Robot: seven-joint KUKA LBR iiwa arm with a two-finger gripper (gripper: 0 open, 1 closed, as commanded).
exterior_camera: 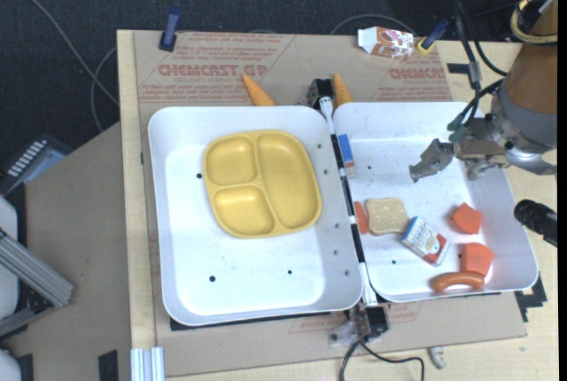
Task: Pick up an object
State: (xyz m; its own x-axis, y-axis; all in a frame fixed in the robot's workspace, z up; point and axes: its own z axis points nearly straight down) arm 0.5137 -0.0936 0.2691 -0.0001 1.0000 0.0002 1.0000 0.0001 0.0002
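Left bin (177, 220): holds a yellow divided plate (262, 182).
Right bin (394, 136): tan bread slice (387, 215), small carton (423, 240), orange block (466, 218), orange cup (477, 258) and sausage (457, 282), clustered at the near side.
Jaws (431, 162): spread apart, holding nothing, above bare floor behind the bread slice.

the scene is viewed from a single camera fixed above the bench (221, 60), tilted down at a slant. both white bins are taken in whole, the left bin (177, 264) and the right bin (390, 127), with dark floor at the far and left edges. the arm (532, 96) is seen entering from the right.
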